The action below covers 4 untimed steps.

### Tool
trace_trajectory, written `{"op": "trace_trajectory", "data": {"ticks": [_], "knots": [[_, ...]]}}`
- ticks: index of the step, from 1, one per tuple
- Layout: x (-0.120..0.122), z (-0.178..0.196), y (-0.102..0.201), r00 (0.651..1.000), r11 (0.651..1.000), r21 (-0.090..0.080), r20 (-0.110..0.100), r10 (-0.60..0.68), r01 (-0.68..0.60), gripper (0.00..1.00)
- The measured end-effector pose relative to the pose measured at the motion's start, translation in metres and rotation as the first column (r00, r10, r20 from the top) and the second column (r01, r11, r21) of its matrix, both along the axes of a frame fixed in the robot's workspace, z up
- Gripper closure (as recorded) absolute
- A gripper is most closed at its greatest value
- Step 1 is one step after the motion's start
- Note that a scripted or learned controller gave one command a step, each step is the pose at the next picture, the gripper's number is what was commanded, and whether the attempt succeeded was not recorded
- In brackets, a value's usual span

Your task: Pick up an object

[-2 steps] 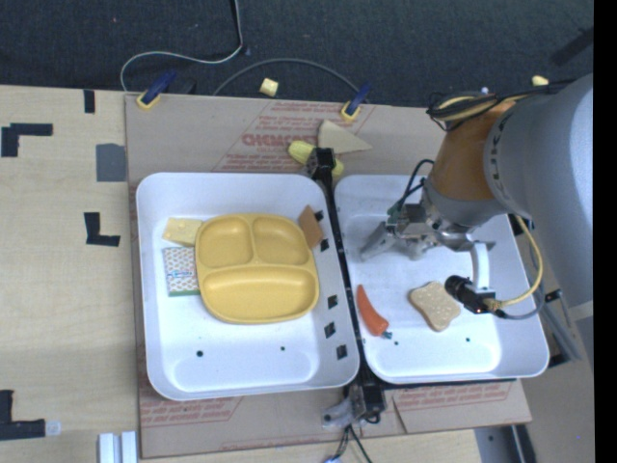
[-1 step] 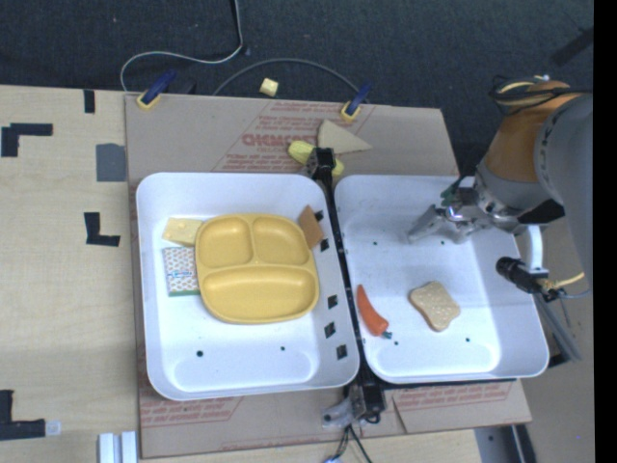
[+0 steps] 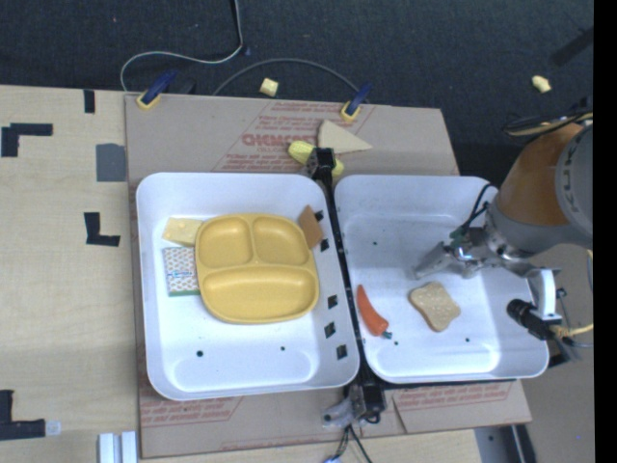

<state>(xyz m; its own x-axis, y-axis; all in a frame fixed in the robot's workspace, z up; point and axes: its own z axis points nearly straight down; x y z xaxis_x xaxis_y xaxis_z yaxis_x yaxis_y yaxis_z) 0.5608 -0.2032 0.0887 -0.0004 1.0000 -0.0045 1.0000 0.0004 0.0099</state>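
Nearest, in the right bin [image 3: 482, 360]: carrot [image 3: 372, 311] by the left wall, bread [image 3: 436, 306] right of it. Just above the bread, gripper [image 3: 431, 265], fingers spread, gripping nothing, reaching in from the right. In the left bin [image 3: 154, 258]: yellow tray [image 3: 256, 267], sponge [image 3: 179, 269] touching its left edge. Beyond the bins, on cardboard [image 3: 222, 133]: wedge [image 3: 343, 138].

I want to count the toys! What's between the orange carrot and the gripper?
In the camera view, the toast slice lies between the carrot and the gripper.
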Motion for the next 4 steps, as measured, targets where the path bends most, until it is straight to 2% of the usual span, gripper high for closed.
{"op": "trace_trajectory", "data": {"ticks": [1,2,3,4], "knots": [[-0.043,-0.001,0.032,1.000,1.000,-0.002,0.001,0.000,0.000,0.00],[-0.079,0.019,-0.005,1.000,1.000,0.004,-0.012,-0.005,0.005,0.00],[-0.076,-0.003,0.062,1.000,1.000,-0.002,-0.004,0.002,-0.002,0.00],[-0.030,-0.002,0.082,1.000,1.000,0.001,-0.007,0.001,-0.001,0.00]]}}
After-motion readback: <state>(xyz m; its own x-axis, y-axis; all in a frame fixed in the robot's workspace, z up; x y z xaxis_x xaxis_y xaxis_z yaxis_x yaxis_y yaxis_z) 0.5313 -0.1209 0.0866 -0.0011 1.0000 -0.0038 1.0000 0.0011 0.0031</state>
